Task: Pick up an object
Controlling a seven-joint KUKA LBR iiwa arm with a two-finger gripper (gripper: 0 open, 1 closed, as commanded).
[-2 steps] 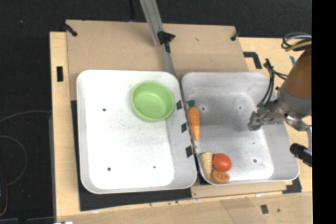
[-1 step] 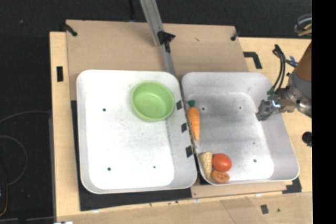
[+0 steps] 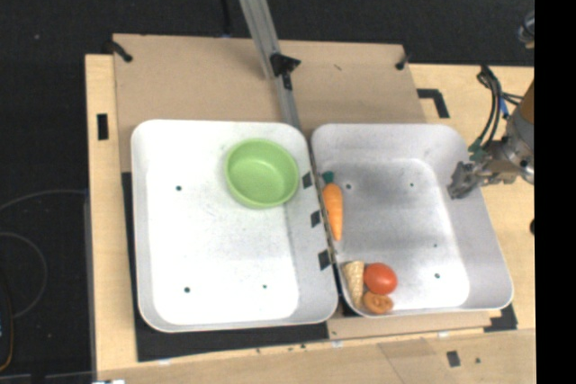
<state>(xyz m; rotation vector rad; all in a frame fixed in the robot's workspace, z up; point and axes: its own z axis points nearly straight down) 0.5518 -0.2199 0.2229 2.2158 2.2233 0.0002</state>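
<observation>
Your claw [image 3: 468,177] hangs over the right bin's [image 3: 468,283] right rim, well apart from its carrot [image 3: 333,209]; you cannot tell its grip.

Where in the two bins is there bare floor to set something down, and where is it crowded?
Left white bin: bare below and left of the green plastic bowl. Right white bin: bare in the middle and far half. Crowded: its left wall, where the orange carrot lies, and the near-left corner with the red tomato.
</observation>
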